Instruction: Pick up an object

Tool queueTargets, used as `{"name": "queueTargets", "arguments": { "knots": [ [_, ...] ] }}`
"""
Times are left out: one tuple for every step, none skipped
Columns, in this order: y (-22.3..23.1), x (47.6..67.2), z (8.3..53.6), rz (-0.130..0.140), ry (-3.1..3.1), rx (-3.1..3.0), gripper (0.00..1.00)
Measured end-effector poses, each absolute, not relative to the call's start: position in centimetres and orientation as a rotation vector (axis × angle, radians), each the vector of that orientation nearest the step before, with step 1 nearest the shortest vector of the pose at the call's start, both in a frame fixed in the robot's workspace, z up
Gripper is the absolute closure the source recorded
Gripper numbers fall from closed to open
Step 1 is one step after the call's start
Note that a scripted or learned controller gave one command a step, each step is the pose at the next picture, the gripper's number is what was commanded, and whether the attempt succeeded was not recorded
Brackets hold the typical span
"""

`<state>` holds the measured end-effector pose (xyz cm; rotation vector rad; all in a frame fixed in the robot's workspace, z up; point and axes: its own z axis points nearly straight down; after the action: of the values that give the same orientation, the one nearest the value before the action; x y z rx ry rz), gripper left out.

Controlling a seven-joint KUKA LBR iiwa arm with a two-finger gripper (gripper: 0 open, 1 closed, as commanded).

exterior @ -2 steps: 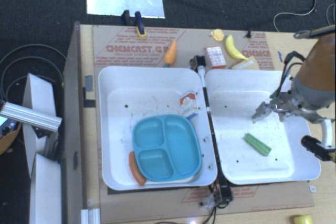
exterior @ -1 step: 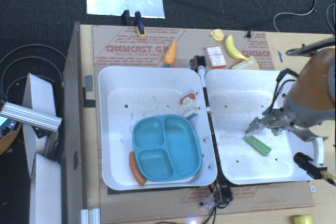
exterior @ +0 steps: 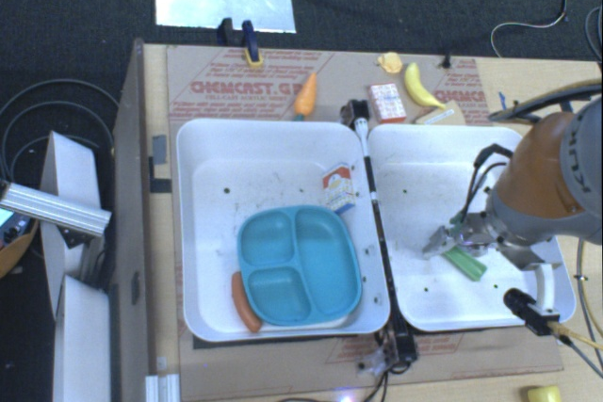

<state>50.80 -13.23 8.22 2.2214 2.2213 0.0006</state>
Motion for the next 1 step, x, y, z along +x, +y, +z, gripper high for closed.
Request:
{"name": "queueTargets", "arguments": {
  "knots": [
    [-13.23,50.94,9.52,0.004,2.222,2.217,1.00]
  ]
}}
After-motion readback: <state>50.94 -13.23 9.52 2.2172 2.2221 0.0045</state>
